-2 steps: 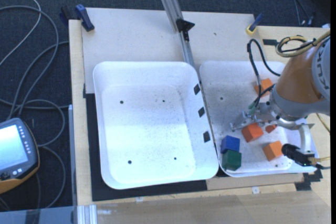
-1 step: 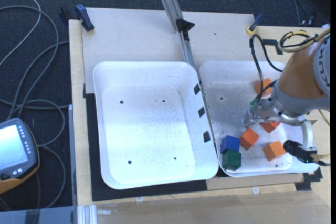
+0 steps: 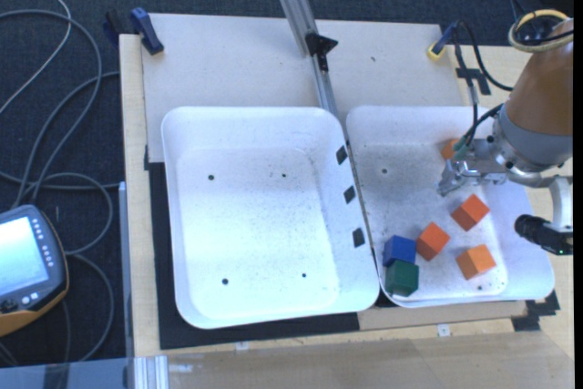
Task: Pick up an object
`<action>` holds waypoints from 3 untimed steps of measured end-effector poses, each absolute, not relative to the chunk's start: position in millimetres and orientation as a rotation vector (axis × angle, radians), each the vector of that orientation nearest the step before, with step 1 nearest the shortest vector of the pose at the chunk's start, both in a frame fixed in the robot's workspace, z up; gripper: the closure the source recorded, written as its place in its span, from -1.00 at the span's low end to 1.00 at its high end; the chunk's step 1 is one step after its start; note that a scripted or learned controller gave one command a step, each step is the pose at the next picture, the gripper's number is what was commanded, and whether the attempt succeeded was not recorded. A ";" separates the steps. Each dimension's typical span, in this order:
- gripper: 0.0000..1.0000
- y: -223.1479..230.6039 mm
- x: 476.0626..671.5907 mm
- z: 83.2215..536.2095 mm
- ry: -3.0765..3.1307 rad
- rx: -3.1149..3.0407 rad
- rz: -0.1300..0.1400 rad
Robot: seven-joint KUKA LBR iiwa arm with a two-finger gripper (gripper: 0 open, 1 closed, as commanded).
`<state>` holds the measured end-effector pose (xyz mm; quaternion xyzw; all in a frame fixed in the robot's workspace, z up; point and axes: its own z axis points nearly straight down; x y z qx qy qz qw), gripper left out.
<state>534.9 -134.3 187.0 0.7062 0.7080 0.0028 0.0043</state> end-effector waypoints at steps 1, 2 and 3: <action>-1.00 -134.4 532.8 182.4 2.222 2.220 0.000; -1.00 -124.6 499.7 95.1 2.227 2.229 -0.007; 1.00 -125.3 503.7 110.5 2.221 2.219 0.004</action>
